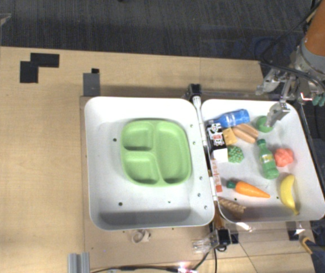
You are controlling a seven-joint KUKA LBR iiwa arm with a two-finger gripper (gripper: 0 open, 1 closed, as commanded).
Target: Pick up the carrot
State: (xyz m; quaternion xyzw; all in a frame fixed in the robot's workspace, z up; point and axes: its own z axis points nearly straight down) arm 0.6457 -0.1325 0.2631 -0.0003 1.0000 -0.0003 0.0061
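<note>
**Carrot waits at bin's near edge, tool hangs over far corner**

Over the far right corner of the right bin [316,206], you can see the arm [324,33] reaching down, grey with its orange band showing at the top right. Its tool [277,114] hangs just above a small green item [263,124] near the bin's far wall. Nothing lies between its tips, and you cannot tell from this slant whether it is released or clenched.

Look toward the near side of that same bin and you find the carrot [249,190], lying flat, orange with a green stub pointing left. It sits well apart from the tool. A yellow banana [288,193] lies just to its right, along the bin's right side. A green bottle [267,160] lies beyond the carrot, with a red fruit [284,156] just beside it. A blue bottle [230,119] and a hot dog [244,132] rest near the far wall.

Left of all this, the 2nd white bin [103,215] holds a green tray [154,152] with 3 compartments. Both bins stand side by side on the wooden table [32,169].
</note>
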